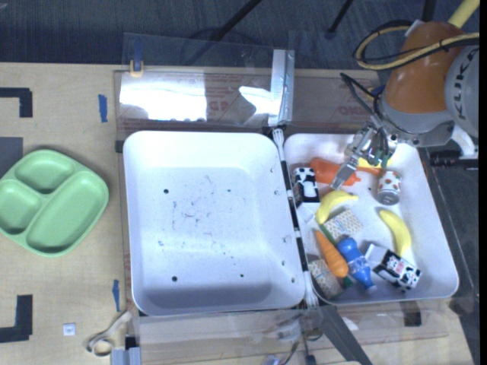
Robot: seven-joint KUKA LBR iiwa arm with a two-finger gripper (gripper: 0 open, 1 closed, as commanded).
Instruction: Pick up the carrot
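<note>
A grey KUKA arm with its orange band reaches from the right over the right-hand bin [437,204], its gripper [351,171] hanging above the bin's upper middle, just over an orange wedge-shaped piece [327,170] that lies beside a black-and-white cow-patterned carton [306,185]. The pincer's slim fingers point down and to the left, but whether they stand apart or closed cannot be told from this slant, and nothing is seen held between them. The carrot [331,255], orange with a dark green top, lies untouched lower in the same bin, near its left wall, pressed among a blue bottle [356,260], a mesh-patterned item [344,223] and a tan object at the bin's near edge. Two bananas [334,203] sit close by, one curled near the centre and the other toward the right wall, with a small can [389,188] beyond them and a second cow-patterned carton [399,269] in the near right corner. The left-hand bin [152,154] holds nothing but scuff marks, and a green divided plate [49,201] rests on the bench well to the left. By this evidence the pick has not begun in earnest: the gripper sits well apart from the carrot and must shift toward the near side, descend among crowded neighbours, close and lift.
</note>
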